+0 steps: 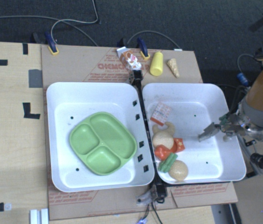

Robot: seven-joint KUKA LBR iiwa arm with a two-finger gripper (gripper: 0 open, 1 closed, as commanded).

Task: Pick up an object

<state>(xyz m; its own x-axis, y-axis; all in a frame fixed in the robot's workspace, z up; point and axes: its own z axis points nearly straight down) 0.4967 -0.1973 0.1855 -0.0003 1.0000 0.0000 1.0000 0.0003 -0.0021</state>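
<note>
The gripper (211, 130) hangs over the right bin (215, 94) with nothing between its fingers; their spread is unclear. The objects (168, 146) crowd the bin's left wall, well apart, so a descent risks closing on nothing or snagging several.

I'm looking down on what seems a robotics lab: cardboard-topped bench (99, 69), clamps (52, 45), loose cables (75, 20), dark carpet (206, 17).
</note>
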